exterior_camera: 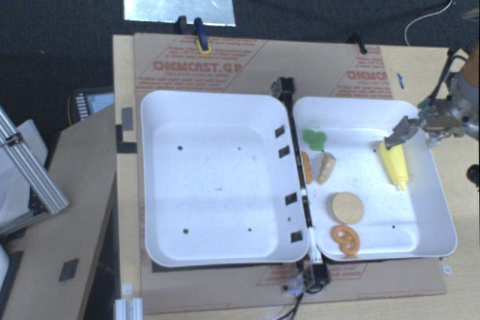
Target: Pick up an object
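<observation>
Five items [346,206] lie in the right bin [439,236].

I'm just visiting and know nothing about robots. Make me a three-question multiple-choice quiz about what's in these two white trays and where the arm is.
1. Which bin holds the objects?
A. the left bin
B. the right bin
C. both bins

2. What colour is the long object nearest the gripper?
A. yellow
B. blue
C. black

3. Where is the gripper?
A. over the left bin
B. at the right bin's far right part, by the yellow object
C. over the silver sheet beyond the bench

Answers:
1 B: the green piece, tan piece, round biscuit and pretzel all lie in the right bin.
2 A: the yellow object lies just below the gripper.
3 B: it sits at that object's upper end.
</observation>
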Controlling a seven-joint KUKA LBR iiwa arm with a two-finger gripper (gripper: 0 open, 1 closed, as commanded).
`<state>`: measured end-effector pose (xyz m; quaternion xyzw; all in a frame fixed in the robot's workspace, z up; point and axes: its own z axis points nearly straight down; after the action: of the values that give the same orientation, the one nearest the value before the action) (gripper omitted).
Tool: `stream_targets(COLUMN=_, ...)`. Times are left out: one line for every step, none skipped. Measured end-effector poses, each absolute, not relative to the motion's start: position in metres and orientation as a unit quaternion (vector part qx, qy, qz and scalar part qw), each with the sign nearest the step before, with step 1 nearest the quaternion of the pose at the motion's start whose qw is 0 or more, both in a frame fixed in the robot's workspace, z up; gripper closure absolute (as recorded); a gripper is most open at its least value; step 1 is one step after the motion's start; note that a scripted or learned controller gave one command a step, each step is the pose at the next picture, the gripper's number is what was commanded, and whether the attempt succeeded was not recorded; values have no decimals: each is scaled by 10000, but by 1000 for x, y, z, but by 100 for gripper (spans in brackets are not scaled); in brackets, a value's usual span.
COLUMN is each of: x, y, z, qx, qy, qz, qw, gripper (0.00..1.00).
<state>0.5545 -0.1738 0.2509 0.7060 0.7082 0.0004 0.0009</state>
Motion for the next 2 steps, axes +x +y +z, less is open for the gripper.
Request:
stream_targets(x=643, y=-207, z=152, qx=7048, qy=7094, qz=5, qw=27, gripper=0)
stream_targets(x=670, y=-107, z=83, qx=7029, qy=7112, qz=23, qw=-5, gripper=0)
